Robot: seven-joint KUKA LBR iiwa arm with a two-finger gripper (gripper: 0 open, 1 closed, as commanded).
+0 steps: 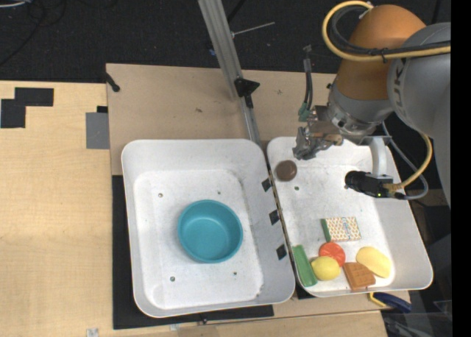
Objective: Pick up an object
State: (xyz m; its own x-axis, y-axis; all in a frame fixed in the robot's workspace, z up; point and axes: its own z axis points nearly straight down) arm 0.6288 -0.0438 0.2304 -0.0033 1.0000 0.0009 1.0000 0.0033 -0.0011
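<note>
We see the arm (412, 56) reach in from the right, grey, its orange band bulging above the wrist. The wrist tips downward and toward the left, and a yellowish cable loops over the orange part. Our gripper (305, 146) hangs low at the wrist's end, pointing down. Its fingers are too small and dark for us to read.

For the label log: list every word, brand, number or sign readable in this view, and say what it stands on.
None can be read.
Small flat patterned card in the right white bin: pale speckled print, too small and blurred to tell whether it holds text.
Round teal plastic bowl in the left white bin: plain.
Small round brown disc: no marking legible.
</note>
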